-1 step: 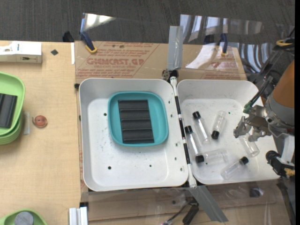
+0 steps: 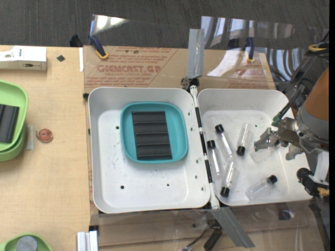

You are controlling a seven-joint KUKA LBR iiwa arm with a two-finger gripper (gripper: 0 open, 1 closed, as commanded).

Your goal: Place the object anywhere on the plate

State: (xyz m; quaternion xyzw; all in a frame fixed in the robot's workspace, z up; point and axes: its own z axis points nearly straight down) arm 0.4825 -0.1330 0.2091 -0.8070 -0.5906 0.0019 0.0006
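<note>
- Nearest the camera in the right bin (image 2: 238, 95), a clear vial with a black cap (image 2: 261, 186) lies on its side on the bin floor, cap pointing toward the arm.
- Just left of it, several more black-capped clear tubes (image 2: 226, 178) lie scattered across the same bin, some crossing or touching one another, two lying along the rim that divides the bins.
- The gripper (image 2: 260, 144) sits low over the right bin, at its right half, reaching in from the right; whether its fingers are parted or closed cannot be told, and no tube can be seen between them.
- Behind it the arm (image 2: 316, 109), grey with an orange band, rises toward the right edge.
- In the left bin (image 2: 102, 156), a teal plate (image 2: 127, 135) rests on the floor, square with rounded corners, and a dark ribbed insert (image 2: 152, 135) lies inside it.
- Farther back, a sheet of brown cardboard (image 2: 136, 64) with red print lies behind both bins.
</note>
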